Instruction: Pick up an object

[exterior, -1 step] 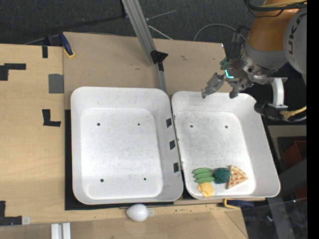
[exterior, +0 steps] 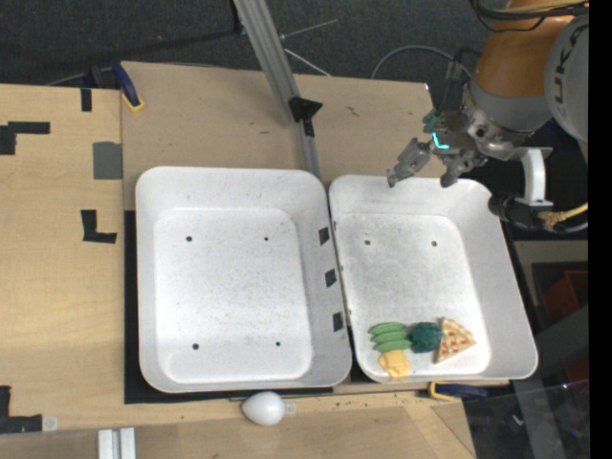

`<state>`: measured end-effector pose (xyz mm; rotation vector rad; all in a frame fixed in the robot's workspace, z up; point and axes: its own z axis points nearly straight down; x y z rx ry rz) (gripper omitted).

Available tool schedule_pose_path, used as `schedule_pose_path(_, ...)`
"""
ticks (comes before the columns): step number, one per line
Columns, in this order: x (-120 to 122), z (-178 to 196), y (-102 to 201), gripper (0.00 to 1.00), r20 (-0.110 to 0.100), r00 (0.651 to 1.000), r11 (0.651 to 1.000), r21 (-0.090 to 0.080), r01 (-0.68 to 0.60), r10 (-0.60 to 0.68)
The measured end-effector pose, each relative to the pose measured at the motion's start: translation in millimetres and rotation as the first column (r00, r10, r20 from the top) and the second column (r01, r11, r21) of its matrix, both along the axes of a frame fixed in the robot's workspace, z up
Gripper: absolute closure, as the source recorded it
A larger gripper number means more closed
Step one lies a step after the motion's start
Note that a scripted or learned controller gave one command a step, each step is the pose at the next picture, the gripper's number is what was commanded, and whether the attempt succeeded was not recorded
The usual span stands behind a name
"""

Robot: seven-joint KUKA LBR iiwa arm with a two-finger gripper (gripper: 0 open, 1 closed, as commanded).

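The arm [exterior: 535, 55] is coming in from the upper right of the frame, w/ the orange part getting cut off by the top edge, so can't see the whole thing. The gripper [exterior: 421, 175] is hanging over the top rim of the right bin [exterior: 497, 285], and its two fingers are spreading apart, nothing sitting between them afaict. One fingertip [exterior: 394, 177] is pointing down-left, the other one is darker and harder to make out against the bin edge. There's a small teal light glowing on the wrist.

All the stuff is bunching up in the lower right of the frame, at the bottom end of the right bin, well apart from the gripper. A green pea-pod-looking thing [exterior: 387, 334] is lying just above a yellow piece [exterior: 394, 361], prob touching it. A dark green lump [exterior: 425, 336] is sitting just beside them, tbh too blurry to say what it is. A pizza slice toy [exterior: 453, 339] is leaning right next to that lump.

The left bin [exterior: 153, 256] is sitting alongside, the two rims overlapping in the middle. A white egg-shaped thing [exterior: 263, 408] is resting on the bench below the left bin, outside both. A grey metal pole [exterior: 273, 55] is slanting in from the top of the frame, its upper end cut off.
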<state>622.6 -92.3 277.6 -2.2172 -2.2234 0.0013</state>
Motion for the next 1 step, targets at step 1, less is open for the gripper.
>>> schedule_pose_path(1, -5.7, -44.7, -0.8, 0.00, -0.004, 1.000, 1.000, -0.002, 0.002, -0.002)
